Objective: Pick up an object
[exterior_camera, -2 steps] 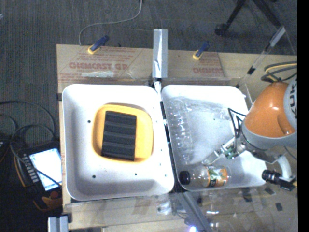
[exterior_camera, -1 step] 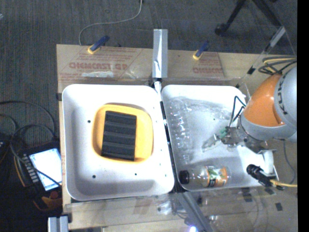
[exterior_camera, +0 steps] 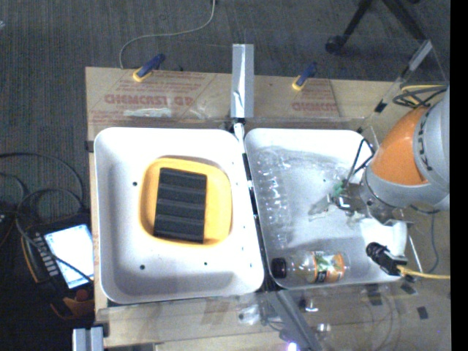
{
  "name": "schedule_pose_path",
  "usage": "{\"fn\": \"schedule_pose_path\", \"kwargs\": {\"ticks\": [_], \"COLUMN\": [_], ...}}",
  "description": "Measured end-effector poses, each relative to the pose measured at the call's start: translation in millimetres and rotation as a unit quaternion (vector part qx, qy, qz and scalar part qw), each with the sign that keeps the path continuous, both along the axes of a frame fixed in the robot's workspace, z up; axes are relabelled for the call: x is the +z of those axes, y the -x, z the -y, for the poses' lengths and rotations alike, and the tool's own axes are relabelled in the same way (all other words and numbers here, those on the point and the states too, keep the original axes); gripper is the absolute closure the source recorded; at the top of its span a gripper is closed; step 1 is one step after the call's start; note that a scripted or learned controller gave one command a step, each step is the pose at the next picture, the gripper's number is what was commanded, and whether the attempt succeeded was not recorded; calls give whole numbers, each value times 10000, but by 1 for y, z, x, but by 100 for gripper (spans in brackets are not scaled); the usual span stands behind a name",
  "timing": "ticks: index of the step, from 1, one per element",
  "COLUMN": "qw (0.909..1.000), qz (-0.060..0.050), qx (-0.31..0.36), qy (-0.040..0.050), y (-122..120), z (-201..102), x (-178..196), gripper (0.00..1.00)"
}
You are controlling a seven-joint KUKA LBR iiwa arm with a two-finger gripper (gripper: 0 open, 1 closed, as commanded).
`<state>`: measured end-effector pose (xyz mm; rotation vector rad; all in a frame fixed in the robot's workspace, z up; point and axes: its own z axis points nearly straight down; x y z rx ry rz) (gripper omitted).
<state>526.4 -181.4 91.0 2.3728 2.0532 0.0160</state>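
Since the grey arm with the orange band leans in over the right shallow white plastic bin (exterior_camera: 307, 141) from the side, its gripper (exterior_camera: 344, 199) sits low near the bin's right wall and honestly I can't tell how it's set. Just beside it lies a crumpled clear plastic bottle (exterior_camera: 281, 185). A small bottle with a black cap and orange label (exterior_camera: 311, 266) rests against the near wall, probably rolled there. The left bin (exterior_camera: 117, 269) holds a yellow tray with a black ridged block (exterior_camera: 183, 203).

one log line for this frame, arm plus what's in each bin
arm: over right bin's right side | left white bin: yellow pad with black ribbed block | right white bin: clear plastic bottle, small brown bottle lying
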Motion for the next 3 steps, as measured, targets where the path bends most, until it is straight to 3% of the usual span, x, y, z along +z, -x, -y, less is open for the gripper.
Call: {"fn": "schedule_pose_path", "kwargs": {"ticks": [1, 2, 3], "qw": [9988, 9997, 9983], "qz": [-59, -65, -24], "qx": [-486, 226, 573], "qy": [43, 25, 34], "y": [-73, 43, 30], "z": [19, -8, -7], "x": [17, 75, 2], "gripper": [0, 0, 0]}}
